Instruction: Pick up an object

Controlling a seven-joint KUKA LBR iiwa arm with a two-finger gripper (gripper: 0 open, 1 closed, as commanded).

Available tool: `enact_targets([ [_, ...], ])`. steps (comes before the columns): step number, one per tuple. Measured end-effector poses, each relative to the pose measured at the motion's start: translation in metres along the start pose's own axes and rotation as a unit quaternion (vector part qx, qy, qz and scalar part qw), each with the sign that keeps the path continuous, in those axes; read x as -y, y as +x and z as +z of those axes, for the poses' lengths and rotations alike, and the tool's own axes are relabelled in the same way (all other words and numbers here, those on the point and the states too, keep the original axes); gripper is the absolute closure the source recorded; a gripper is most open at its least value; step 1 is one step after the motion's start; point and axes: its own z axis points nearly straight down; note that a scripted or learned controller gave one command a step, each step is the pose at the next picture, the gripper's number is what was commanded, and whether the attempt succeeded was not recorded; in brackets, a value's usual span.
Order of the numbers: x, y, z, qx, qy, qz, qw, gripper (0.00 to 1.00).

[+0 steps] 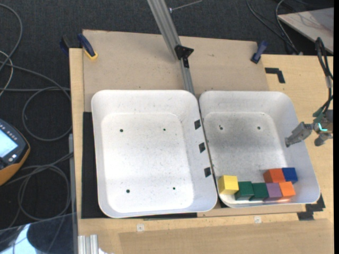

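Here, right bin (296, 121) holds coloured blocks (259, 185) near front; pincer (310, 134) grip state unclear.

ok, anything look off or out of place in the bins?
Nothing spilled or damaged. The coloured blocks are all bunched against the near wall of the right bin, some touching; that could make a clean grasp harder. The gripper sits at that bin's right rim, away from them.
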Motion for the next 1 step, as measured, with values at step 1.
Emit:
enact_targets([
  [1,-0.0009,0.0001,-0.0022,0.001,-0.002,-0.001,1.0000,0.00],
])
